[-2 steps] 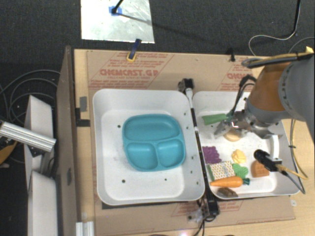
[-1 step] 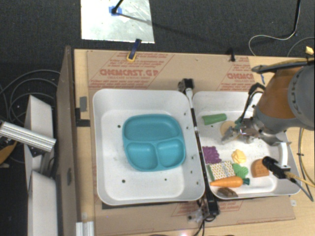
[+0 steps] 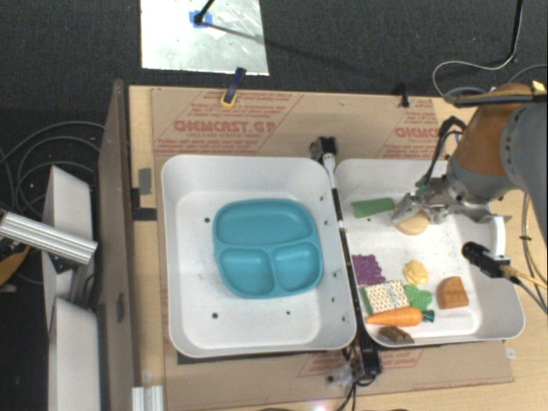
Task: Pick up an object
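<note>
Over the right bin [image 3: 501,319] the hand [image 3: 417,211] sits low on a pale, bread-like piece [image 3: 412,224]; whether it has clamped I cannot tell. Next comes a clean lift.

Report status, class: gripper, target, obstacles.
Gripper low in right bin, over beige lump. Grasp unconfirmed. Green block close beside.

Divided tray [image 3: 265,247] in left bin [image 3: 184,229], toys in right bin [image 3: 497,315]
</note>
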`<state>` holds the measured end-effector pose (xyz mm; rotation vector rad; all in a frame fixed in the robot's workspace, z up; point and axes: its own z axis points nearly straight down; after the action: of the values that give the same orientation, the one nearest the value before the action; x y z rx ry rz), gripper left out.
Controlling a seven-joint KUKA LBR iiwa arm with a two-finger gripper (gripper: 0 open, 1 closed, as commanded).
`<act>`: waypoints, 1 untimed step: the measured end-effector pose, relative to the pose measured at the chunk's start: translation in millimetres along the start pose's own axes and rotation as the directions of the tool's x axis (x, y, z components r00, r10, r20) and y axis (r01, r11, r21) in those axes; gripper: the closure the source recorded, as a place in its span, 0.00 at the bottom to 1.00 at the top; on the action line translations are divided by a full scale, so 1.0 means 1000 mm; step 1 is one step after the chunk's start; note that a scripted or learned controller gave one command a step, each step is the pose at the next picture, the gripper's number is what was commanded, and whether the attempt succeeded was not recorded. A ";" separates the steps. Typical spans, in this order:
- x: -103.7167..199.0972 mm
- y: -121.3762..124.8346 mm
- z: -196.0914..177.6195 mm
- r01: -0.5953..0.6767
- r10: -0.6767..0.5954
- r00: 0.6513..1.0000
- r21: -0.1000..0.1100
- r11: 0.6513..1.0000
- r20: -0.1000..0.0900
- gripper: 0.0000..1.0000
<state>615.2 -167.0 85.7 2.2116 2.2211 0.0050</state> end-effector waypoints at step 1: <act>0.001 -0.001 -0.011 0.002 -0.002 1.000 0.001 1.000 -0.001 1.00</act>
<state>614.3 -166.2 96.4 2.2108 2.2243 0.0054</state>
